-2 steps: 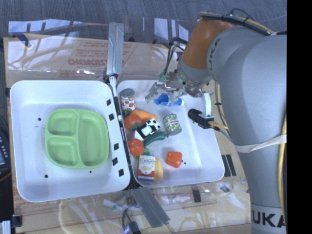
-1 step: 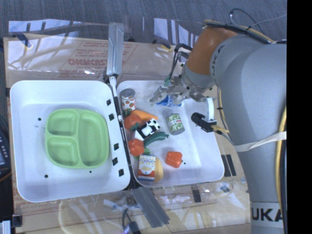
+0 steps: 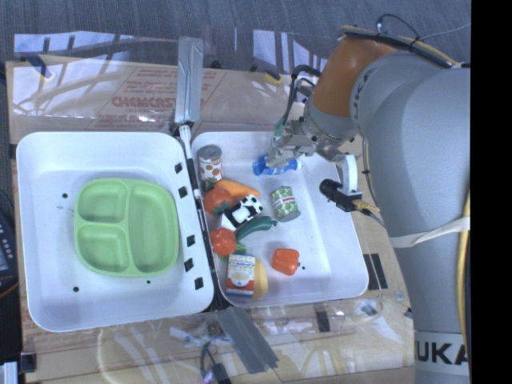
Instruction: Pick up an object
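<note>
Two white bins side by side on the worktop.

Left bin: one green divided plate, three compartments, lying flat near the middle.

Right bin, near to far:
- One small carton with a red and white label, against the near wall, touching a yellow piece on its right.
- One small red-orange block, just right of the carton, apart from it.
- One red rounded piece, beside the divider.
- One dark green long piece, lying slantwise.
- One black and white toy, resting against one orange piece.
- Two small cans: one with a green label, tilted, mid-bin; one with a red label, upright, near the far left corner.
- One blue object, at the far side of the bin, directly under the claw.

Claw: lowered over the blue object, at or on it. Finger spread and any grip not discernible. Grey arm with orange band reaching in from the right.
</note>
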Controlling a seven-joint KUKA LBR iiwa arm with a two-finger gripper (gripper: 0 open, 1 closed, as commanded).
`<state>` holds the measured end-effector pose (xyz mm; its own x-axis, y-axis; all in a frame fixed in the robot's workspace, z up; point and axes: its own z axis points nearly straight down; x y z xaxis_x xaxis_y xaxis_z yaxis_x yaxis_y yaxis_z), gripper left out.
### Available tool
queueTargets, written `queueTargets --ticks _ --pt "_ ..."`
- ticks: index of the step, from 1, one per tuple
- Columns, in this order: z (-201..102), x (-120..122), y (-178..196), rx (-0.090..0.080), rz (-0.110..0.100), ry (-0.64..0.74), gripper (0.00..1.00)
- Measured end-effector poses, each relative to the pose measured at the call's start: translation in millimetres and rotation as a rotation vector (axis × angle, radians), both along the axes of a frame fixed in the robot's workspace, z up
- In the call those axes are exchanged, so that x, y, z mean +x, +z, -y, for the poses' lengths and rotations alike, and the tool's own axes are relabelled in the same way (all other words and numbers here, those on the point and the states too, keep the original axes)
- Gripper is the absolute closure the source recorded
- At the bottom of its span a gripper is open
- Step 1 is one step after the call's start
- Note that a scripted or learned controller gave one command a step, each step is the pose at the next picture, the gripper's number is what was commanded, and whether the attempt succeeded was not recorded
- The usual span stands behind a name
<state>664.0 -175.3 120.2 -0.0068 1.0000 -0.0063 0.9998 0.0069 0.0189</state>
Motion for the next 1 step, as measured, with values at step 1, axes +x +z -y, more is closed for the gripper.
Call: queueTargets --ticks 1 --pt "-2.6 1.7 2.0 0.002 0.004 0.004 0.00"
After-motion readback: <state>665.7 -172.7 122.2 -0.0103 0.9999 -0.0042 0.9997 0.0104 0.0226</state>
